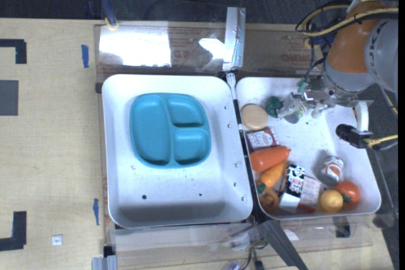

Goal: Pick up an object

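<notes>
Green toy (274, 105) just left of pincer (302, 107), apart.

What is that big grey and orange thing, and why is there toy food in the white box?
That is a robot arm, seen by a camera looking down from above. At its end sits a metal two-finger gripper, its hand for picking things up. Two shallow white bins sit side by side. The left bin holds a blue plastic tray with three sections. The right bin holds toy food: an orange carrot, a round tan bun, a yellow lemon, a red tomato. The gripper hangs over the right bin's top part. I cannot tell whether it holds anything.
</notes>
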Controlling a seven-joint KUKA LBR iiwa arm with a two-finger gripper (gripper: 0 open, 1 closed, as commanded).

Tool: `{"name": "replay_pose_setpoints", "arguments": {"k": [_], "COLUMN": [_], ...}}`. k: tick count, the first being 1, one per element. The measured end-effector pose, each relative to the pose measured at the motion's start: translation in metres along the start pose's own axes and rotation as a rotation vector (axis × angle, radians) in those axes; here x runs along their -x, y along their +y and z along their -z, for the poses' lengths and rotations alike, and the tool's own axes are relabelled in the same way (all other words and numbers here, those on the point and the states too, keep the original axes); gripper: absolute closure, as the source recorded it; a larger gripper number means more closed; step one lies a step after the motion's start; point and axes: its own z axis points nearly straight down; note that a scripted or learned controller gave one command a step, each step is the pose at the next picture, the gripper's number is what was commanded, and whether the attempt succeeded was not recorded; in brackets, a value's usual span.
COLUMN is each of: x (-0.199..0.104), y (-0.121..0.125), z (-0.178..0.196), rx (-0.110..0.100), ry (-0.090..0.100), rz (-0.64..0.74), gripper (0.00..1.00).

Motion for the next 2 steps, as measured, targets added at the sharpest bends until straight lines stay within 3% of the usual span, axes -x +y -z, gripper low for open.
{"name": "replay_pose_setpoints", "arguments": {"k": [1, 2], "x": [0.003, 0.055], "y": [0.0, -0.015], "z": [0.016, 0.106], "rx": [-0.004, 0.023], "ry": [-0.001, -0.009], "rz": [-0.003, 0.026], "gripper": [1.0, 1.0]}}
